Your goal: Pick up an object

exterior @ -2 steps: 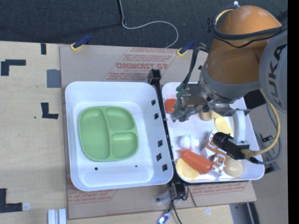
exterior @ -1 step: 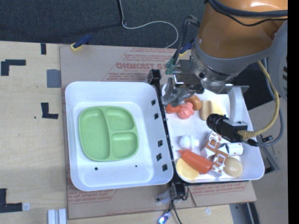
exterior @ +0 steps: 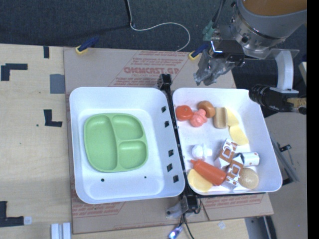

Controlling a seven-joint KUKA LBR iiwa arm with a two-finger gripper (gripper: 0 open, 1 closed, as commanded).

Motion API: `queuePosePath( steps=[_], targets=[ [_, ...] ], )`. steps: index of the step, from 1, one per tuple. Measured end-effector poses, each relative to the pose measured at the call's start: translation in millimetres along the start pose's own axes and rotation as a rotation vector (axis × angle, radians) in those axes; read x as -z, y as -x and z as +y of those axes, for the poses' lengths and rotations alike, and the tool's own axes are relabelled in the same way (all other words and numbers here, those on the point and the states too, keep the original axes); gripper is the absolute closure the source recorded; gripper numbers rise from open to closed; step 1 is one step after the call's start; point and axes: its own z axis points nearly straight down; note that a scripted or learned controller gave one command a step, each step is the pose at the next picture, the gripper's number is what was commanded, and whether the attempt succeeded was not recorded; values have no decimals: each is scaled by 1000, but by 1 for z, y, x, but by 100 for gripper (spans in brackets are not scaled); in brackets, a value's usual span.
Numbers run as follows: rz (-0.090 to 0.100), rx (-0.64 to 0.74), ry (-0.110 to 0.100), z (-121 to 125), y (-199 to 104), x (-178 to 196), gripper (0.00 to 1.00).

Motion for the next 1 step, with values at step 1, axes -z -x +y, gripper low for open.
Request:
queuePosePath(
  steps=[1],
  targets=[
    [-1, 9, -19, -38, -69, -85, 100]
  ],
)
